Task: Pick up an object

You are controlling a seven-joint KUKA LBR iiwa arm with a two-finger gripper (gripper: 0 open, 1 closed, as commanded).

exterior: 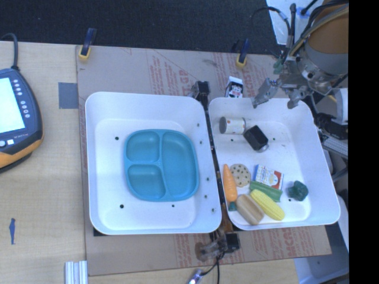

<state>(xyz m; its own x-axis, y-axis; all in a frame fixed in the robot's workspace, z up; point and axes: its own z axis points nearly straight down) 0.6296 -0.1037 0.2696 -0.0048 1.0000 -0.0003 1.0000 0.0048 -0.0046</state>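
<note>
Camera view: the grey two-finger gripper (276,96) hangs released, fingers spread, over the upper edge of the right white bin (317,158). Approach stage, apparently; next it must descend onto a target, perhaps the black block (256,138) just below, mid-frame right.

Faint red printing runs across the brown cardboard sheet (177,70) under the bins, and the small red-and-white packet (267,176) bears a printed label, but neither can be read.
</note>
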